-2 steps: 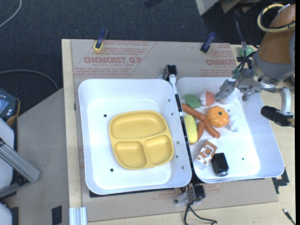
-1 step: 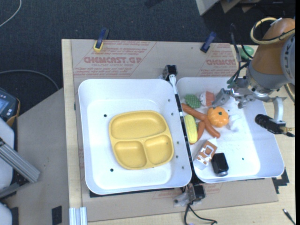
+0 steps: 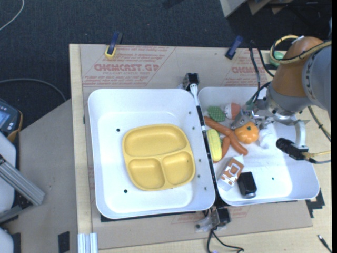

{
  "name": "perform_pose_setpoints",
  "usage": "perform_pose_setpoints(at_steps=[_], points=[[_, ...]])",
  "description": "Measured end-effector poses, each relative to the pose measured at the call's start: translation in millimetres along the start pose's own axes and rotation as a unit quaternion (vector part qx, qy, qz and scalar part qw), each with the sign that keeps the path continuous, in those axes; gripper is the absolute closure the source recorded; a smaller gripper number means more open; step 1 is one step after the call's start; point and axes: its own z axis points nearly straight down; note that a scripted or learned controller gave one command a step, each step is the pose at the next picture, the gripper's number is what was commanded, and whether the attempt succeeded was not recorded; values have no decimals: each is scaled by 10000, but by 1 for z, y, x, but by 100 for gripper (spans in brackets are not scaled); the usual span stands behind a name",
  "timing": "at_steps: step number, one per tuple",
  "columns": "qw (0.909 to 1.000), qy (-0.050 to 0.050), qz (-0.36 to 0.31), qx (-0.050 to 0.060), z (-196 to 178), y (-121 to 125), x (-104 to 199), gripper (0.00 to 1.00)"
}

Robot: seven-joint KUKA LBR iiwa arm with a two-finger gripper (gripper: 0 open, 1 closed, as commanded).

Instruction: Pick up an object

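Gripper low over right bin, above cluttered far-left corner. Jaws: cannot tell how far apart, nor whether anything is held; wrist and clutter hide them. Orange fruit directly at jaws: round, glossy, small dark stem spot on top; contact unclear. Carrots, long, orange, lie just left of jaws, touching fruit. Corn cob, yellow, farther left along bin wall. Black block and orange-white box well toward near side.
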Motion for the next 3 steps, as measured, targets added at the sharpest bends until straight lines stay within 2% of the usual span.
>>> perform_pose_setpoints(at_steps=[1,3], points=[[10000,-12,1,-40,-15,2,-1,100],[10000,-23,4,-74,-139,-7,-5,100]])
